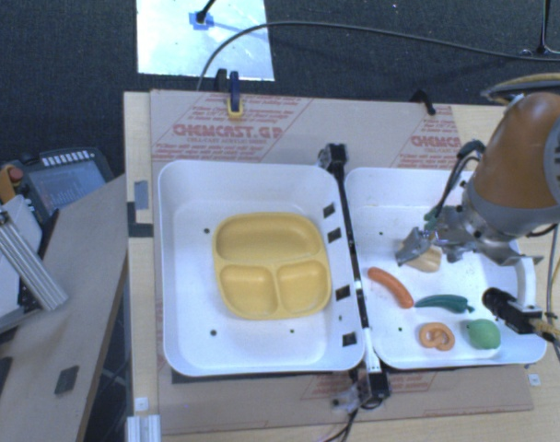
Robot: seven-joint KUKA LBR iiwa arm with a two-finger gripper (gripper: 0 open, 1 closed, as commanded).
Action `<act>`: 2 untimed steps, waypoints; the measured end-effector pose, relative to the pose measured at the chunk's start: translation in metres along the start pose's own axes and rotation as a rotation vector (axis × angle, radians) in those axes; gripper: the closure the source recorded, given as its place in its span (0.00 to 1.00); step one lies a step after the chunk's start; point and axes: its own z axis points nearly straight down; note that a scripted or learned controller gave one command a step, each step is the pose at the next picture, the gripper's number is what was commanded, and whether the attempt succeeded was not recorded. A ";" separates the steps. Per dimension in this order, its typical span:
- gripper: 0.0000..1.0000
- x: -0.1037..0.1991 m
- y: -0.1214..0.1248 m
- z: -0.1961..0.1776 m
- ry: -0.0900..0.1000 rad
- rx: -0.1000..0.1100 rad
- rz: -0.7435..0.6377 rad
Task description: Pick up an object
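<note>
The gripper [416,247] hangs low in the right bin [381,191], right against a pale beige piece [428,261] (whether the pincer is clamped or loose I cannot tell). Nearby lie an orange sausage [390,286], a green pepper [443,302], an orange ring [437,337] and a green ball [484,333]. A yellow tray [266,263] sits in the left bin [183,247]

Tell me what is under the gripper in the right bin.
Under the gripper in the right bin lies a pale cream object, its lower edge showing. The gripper covers the rest, so its shape cannot be told.
</note>
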 end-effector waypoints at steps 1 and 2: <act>0.00 0.000 0.003 -0.007 -0.001 -0.013 -0.002; 0.00 0.003 -0.006 0.042 0.000 -0.008 0.000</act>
